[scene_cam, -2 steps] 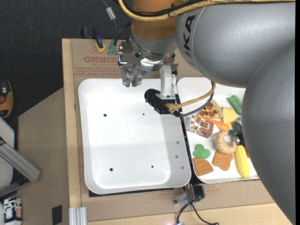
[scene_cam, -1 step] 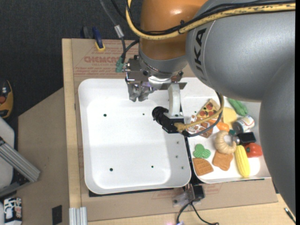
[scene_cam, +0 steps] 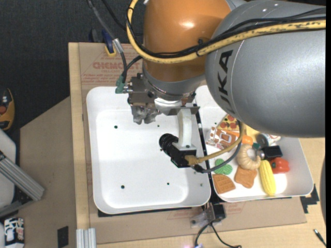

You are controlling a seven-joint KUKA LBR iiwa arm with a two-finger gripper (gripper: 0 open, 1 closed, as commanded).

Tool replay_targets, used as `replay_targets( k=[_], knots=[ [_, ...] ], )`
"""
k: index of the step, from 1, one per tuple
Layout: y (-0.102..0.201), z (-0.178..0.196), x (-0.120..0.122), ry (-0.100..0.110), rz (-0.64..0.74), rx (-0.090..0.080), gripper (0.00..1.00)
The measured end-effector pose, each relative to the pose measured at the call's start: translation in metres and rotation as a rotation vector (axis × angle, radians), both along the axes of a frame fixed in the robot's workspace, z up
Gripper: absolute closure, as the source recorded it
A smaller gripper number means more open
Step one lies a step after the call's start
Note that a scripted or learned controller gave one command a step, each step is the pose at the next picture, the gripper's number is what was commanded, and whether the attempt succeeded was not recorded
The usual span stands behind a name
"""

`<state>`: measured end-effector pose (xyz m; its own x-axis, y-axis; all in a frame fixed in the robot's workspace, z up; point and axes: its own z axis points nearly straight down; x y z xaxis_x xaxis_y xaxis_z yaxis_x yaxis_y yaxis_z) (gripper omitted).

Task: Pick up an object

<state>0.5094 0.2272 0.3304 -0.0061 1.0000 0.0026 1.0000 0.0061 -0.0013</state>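
No pick yet: my hand point(scene_cam: 144, 115) hangs over the bin point(scene_cam: 103, 154) below it, can't tell if open, toys point(scene_cam: 267, 179) beside it untouched.

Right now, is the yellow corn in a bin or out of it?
In. The corn lies on the white floor of a bin, inside its front wall, beside a red toy.

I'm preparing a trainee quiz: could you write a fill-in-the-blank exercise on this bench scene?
1. The toy corn cob lies in the bin on the view's ____ side.
2. The gripper hangs over the other bin, on the view's ____ side.
3. The small toy beside the cob's upper end is coloured ____.
Missing words: right; left; red.
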Motion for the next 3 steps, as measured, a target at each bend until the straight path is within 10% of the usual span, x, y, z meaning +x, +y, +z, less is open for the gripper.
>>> replay_targets(
  k=[3],
  knots=[
    [-0.002,0.025,-0.030,0.001,-0.003,-0.002,1.00]
  ],
)
